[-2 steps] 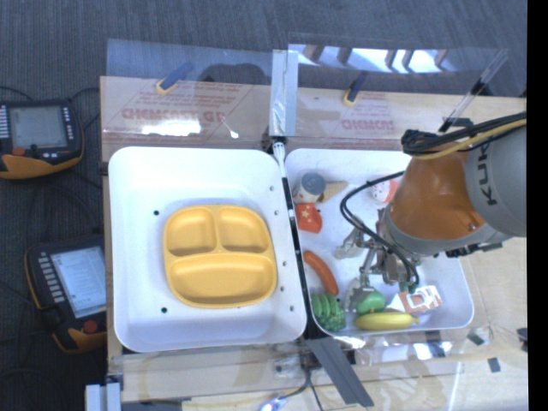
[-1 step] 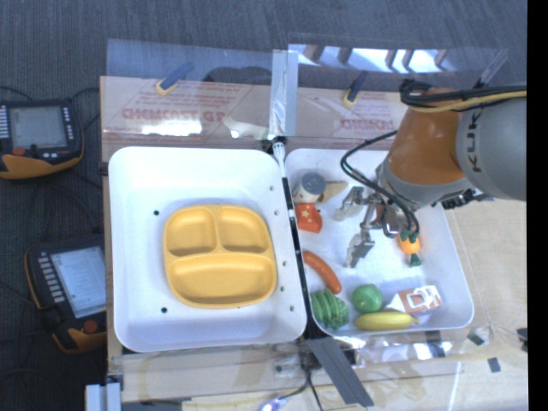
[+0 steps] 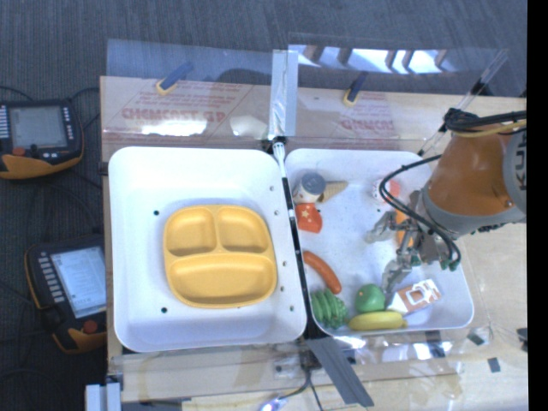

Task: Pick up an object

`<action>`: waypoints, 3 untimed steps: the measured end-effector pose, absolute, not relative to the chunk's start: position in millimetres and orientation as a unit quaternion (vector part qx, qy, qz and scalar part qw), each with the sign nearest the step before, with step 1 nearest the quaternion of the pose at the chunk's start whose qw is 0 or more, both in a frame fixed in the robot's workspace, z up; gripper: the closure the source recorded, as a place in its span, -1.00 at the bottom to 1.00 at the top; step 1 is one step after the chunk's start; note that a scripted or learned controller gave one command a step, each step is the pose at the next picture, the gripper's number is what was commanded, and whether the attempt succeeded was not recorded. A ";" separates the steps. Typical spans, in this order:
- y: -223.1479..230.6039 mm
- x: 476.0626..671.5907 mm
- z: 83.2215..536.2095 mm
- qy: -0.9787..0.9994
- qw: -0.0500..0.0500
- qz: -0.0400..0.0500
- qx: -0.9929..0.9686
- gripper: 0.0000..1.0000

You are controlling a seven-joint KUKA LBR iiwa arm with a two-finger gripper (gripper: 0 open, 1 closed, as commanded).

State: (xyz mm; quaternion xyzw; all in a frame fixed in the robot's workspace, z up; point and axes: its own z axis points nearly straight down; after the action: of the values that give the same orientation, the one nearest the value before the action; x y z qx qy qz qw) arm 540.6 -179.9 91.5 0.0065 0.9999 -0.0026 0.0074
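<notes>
We see our gripper [image 3: 396, 248] hanging low over the right bin [image 3: 360, 217]; whether it is clenched we cannot tell. Just below it lie a green apple [image 3: 370, 298], banana [image 3: 377, 321] and small carton [image 3: 419, 295]; a sausage [image 3: 322, 271] lies left.

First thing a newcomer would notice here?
The yellow divided tray, alone in the middle of the left bin. Next, the arm's orange band over the right bin, its gripper low among toy food near the green apple and banana.
</notes>
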 end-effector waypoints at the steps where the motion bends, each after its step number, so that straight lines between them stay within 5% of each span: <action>1: -193.7 645.6 89.5 1.000 0.008 0.000 0.030 -1.00; 2: -221.4 580.5 90.5 0.997 0.006 0.000 0.079 -1.00; 3: -206.4 593.5 90.4 0.991 0.007 -0.002 0.130 -1.00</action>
State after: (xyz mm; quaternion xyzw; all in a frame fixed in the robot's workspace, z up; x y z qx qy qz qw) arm 593.5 -206.4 90.4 0.1299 0.9915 -0.0017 0.0068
